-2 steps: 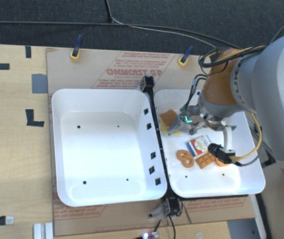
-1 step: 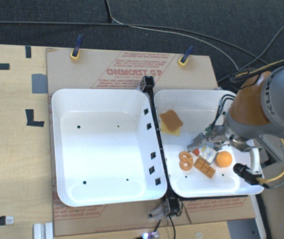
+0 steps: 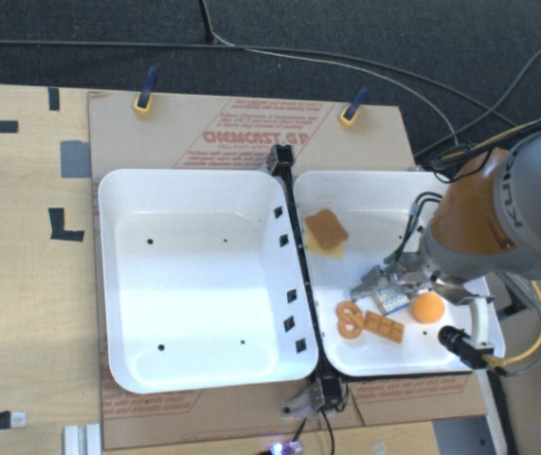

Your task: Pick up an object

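The left bin [image 3: 194,282] lay bare, so the pick had to come from the right bin [image 3: 384,207], where a brown sponge [image 3: 326,230] sat at about eleven o'clock, with a pretzel [image 3: 350,318] and a cracker [image 3: 384,327] touching near six. The gripper [image 3: 390,281] hung low mid-bin above a small blue-and-white packet [image 3: 392,300], an orange ball [image 3: 427,308] at its four o'clock. Whether the fingers were spread or pressed together I cannot tell; a good pick probably meant straddling one item squarely, clear of its neighbours.

Two bins stand side by side on the tabletop [image 3: 24,254], left bin [image 3: 118,254] and right bin [image 3: 384,192]. In the right bin, a sponge [image 3: 327,230] lies near its left wall. A pretzel [image 3: 350,318], a cracker [image 3: 384,328] and a ball [image 3: 427,308] lie in a row along its front edge, with the hand [image 3: 384,282] just behind them.
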### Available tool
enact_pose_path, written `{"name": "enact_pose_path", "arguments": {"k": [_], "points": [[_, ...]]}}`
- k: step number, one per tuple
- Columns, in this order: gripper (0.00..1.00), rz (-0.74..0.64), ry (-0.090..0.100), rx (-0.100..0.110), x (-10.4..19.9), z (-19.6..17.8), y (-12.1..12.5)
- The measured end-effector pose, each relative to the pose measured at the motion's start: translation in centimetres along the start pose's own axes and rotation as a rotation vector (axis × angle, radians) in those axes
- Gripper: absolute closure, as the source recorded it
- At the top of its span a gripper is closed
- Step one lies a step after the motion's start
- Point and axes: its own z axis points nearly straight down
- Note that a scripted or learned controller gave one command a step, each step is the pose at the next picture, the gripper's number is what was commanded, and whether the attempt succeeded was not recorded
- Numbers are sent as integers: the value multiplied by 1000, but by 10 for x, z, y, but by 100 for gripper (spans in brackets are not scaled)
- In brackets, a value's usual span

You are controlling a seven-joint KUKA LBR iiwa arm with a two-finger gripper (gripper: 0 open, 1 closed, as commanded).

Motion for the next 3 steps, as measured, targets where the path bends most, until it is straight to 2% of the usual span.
{"name": "enact_pose_path", "arguments": {"k": [1, 2, 3], "points": [[0, -4, 2, 3, 51, 1, 52], [0, -2, 4, 5, 57, 2, 83], [0, -3, 4, 4, 34, 2, 123]]}}
